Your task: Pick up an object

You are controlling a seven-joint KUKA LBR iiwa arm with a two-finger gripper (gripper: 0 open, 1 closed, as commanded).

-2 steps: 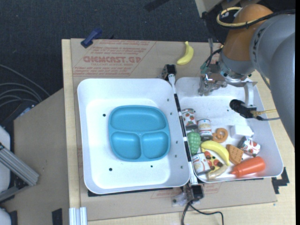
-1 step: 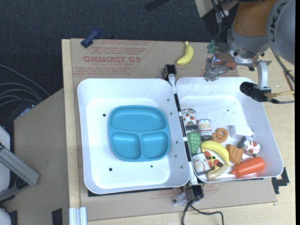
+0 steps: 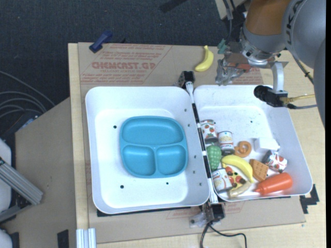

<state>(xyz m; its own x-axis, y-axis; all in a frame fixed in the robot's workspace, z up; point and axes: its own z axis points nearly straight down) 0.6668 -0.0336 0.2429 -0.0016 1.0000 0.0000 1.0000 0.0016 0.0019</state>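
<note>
My claw (image 3: 227, 75): above the right bin's (image 3: 258, 115) far rim; I cannot tell its state.
Objects: food toys cluster well in front of me; carrot (image 3: 274, 184), banana (image 3: 238, 165), cans (image 3: 208, 129).
Stray banana (image 3: 205, 60): just beside me, on the surface (image 3: 139, 66).
Risk: crowded pile, so I may clip neighbours or grab nothing.

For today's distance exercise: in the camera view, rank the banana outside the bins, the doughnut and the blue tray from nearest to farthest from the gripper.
1. Banana, on the bench just left of the gripper.
2. Doughnut, in the right bin.
3. Blue tray, in the left bin.
</note>
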